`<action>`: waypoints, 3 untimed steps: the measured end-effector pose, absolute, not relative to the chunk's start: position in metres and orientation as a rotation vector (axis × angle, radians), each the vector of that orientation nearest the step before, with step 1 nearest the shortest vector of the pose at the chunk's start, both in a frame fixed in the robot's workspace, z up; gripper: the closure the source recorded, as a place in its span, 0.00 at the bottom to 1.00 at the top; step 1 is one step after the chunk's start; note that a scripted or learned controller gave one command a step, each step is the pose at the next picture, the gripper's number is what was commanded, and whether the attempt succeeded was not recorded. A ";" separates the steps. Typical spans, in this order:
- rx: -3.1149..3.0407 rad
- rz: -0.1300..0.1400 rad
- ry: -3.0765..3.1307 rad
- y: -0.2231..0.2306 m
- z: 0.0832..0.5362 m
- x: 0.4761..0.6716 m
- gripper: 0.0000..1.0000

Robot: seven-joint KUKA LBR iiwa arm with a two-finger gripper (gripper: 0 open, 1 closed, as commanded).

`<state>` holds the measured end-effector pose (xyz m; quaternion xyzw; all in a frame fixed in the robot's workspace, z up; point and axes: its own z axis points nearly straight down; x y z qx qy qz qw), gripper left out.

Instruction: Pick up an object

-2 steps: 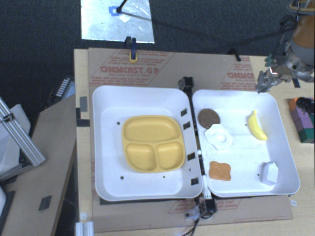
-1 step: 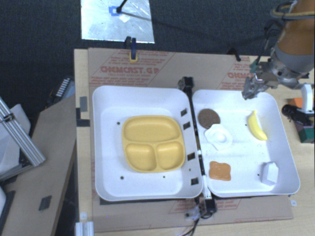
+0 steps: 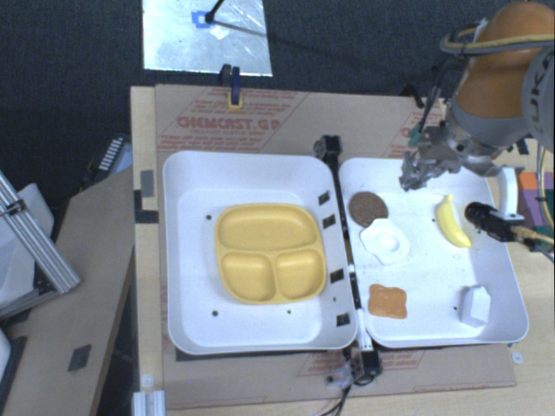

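Hovering over the far part of the right bin [image 3: 499, 319], the tool [image 3: 414, 177] points down with nothing visible between its fingers; how far apart they stand I cannot tell. Below it in that bin lie a brown round cookie [image 3: 368, 205], touching a white fried-egg toy [image 3: 385, 243] just nearer the camera, a yellow banana [image 3: 452, 222] to the right, an orange toast piece [image 3: 388, 302] near the front and a small white block [image 3: 474, 305] at the front right corner. A yellow divided tray [image 3: 267, 251] sits in the left bin [image 3: 186, 232] on the counter [image 3: 147, 137]
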<state>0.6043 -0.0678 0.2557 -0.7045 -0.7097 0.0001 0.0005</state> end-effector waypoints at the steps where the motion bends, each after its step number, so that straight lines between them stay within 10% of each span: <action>1: -2.213 0.000 -2.229 -0.019 0.240 0.584 1.00; 3: -2.210 -0.001 -2.230 0.088 0.227 0.538 1.00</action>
